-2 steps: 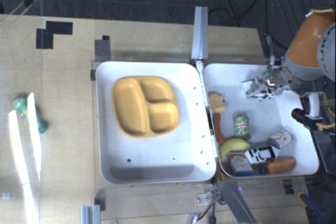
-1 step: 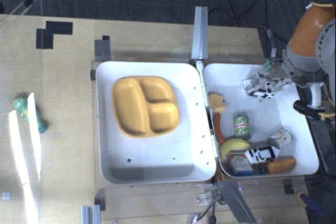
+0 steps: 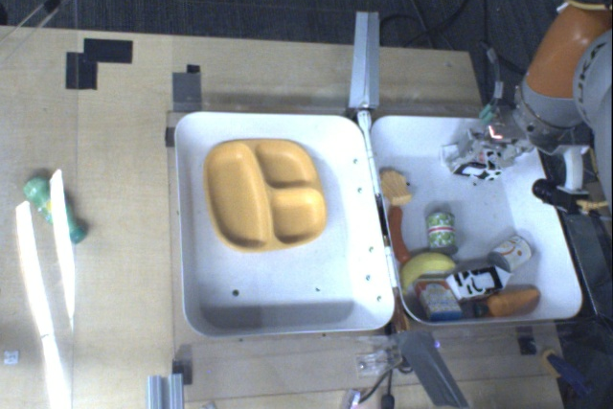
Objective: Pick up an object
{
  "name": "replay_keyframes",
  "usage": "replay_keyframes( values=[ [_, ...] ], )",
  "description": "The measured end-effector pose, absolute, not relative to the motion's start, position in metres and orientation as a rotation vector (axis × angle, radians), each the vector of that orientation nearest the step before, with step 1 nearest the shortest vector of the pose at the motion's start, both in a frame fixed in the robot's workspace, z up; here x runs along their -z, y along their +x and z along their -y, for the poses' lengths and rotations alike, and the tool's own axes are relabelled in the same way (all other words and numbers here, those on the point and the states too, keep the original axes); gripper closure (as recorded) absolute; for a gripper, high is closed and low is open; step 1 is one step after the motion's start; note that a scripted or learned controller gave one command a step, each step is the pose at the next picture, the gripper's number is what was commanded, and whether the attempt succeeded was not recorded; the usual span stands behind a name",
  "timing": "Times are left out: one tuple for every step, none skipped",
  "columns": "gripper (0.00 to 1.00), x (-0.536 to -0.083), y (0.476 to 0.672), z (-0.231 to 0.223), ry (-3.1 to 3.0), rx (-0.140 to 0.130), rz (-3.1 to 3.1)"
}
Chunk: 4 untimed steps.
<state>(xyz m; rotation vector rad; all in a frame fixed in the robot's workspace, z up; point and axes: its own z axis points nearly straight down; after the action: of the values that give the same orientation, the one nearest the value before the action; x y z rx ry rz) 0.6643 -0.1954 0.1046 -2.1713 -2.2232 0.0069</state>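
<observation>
The gripper hovers at the right bin's far edge; I cannot tell its state, likely positioning to descend.

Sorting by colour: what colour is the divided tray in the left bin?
Yellow; the divided plastic tray shows best in the camera view.

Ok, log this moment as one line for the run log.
arm: over right bin's far corner | claw: above black-and-white toy | yellow tray: left bin

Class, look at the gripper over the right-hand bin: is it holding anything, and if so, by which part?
It cannot be told. The gripper is low at the back of the right bin, over a black-and-white thing, but a grip cannot be made out.
</observation>
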Motion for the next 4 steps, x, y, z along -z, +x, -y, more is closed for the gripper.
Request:
replay_keyframes(
  values=[
    [1.00,-0.121,0.667,0.189,-2.152,-0.004,2.233],
    [1.00,-0.205,0.671,0.140,-2.275,0.009,2.177],
    [0.00,-0.204,0.671,0.140,-2.274,0.007,2.177],
    [0.00,-0.209,0.633,0.176,-2.327,0.005,2.117]
  ],
)
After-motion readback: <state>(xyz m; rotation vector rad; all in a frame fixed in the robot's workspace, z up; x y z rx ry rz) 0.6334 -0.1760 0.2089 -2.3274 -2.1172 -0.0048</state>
